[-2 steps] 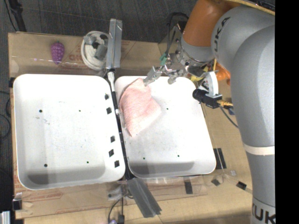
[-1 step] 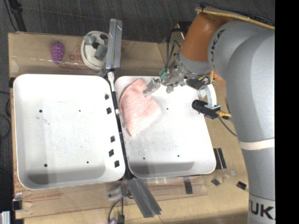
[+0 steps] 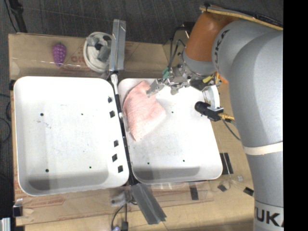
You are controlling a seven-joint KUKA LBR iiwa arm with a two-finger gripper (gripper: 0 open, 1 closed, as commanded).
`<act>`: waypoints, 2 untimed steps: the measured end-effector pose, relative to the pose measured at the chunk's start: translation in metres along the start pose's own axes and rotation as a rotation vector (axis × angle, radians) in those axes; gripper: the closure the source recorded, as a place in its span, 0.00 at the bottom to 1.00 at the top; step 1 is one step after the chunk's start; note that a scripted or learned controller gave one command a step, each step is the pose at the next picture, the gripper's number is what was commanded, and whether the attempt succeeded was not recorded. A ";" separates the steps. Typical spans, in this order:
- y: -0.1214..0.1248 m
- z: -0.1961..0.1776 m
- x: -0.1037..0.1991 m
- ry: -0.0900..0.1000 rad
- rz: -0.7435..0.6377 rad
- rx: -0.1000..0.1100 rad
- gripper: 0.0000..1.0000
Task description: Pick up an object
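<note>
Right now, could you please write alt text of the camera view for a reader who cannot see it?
A pink cloth lies in the right white bin, with the grey robot arm's tool at the cloth's upper edge. The left white bin sits beside it, and a purple object and a white roll rest on the bench behind.

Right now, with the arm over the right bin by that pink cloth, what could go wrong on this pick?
1. The gripper sits at the top corner of the pink cloth, so it may catch only an edge and the limp cloth could slip out on lift.
2. The cloth lies against the right bin wall beside the divider; a descent there could hit that wall.
3. The cloth is crumpled, so a grasp may miss it.
</note>
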State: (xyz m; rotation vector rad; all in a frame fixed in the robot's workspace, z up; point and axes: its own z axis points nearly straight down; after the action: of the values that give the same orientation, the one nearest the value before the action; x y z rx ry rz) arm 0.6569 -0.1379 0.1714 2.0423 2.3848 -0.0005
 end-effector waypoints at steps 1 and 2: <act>-0.004 0.079 -0.026 0.002 -0.069 0.002 0.00; 0.000 0.079 0.025 0.002 -0.214 0.004 0.00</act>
State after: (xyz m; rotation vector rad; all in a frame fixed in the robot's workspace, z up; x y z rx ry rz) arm 0.6535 -0.1134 0.0922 1.7783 2.5930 -0.0030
